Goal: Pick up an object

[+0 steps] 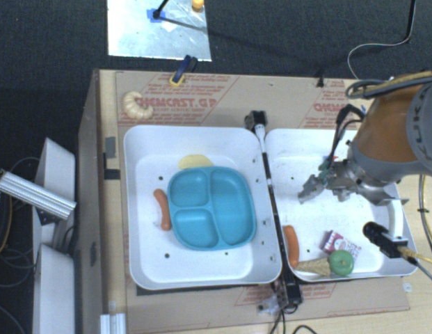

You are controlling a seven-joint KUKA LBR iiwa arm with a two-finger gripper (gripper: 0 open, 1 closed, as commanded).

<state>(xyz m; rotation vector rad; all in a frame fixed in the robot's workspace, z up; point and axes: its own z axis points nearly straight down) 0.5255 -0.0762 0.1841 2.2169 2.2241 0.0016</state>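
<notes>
Arm: the grey KUKA arm (393, 131) with its orange band reaches in from the right and hangs over the right bin; its bulk covers that bin's upper right part, so anything lying there cannot be judged.
Left bin (142, 186): it holds a blue divided plate (210, 207), a sausage (162, 207) just beside the plate's left edge, and a pale yellow piece (195, 161) partly under the plate's far rim. All of this is well apart from the gripper.
Right bin (292, 162): the candidate objects cluster along its near edge, well apart from the gripper: a second sausage (291, 243) by the divider, an ice-cream cone (314, 265), a green ball (341, 261) and a small purple packet (337, 242).
Gripper (314, 188): it sits over bare white floor in the middle of the right bin, with nothing between its fingers; how wide they stand is too blurred to tell.
Main risk: a descent from here probably closes on bare floor, because no object lies under the fingers.
Second risk: the cone, ball and packet touch or nearly touch, so a grasp there may nudge neighbours or catch two things.
Third risk: the ball is round and may roll out of a pinch; the cluster also hugs the bin wall, which may block a finger.
</notes>
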